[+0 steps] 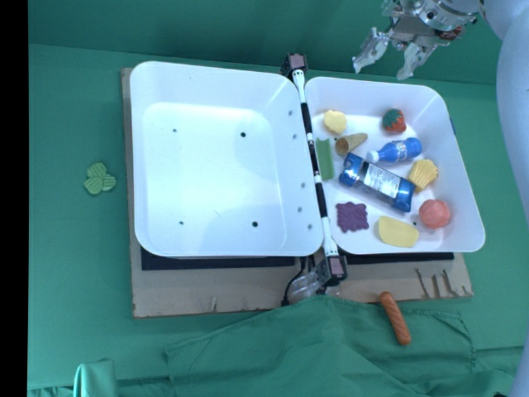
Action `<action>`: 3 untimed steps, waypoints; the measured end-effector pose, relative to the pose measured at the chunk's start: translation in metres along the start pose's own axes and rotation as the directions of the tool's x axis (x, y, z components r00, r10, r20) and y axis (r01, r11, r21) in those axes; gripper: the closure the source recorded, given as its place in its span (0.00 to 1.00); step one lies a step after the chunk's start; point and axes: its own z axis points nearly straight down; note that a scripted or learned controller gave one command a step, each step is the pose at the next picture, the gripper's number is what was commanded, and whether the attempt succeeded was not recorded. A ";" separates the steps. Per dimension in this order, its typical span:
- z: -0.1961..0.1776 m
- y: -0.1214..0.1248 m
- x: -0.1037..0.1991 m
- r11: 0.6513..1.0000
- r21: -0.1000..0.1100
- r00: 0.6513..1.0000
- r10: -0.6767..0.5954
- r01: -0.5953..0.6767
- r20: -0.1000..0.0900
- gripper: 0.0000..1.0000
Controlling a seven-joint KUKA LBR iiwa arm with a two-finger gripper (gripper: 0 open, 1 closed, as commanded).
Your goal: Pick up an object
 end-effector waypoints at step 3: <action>0.120 -0.063 -0.013 1.000 -0.002 1.000 0.001 -0.001 0.000 0.00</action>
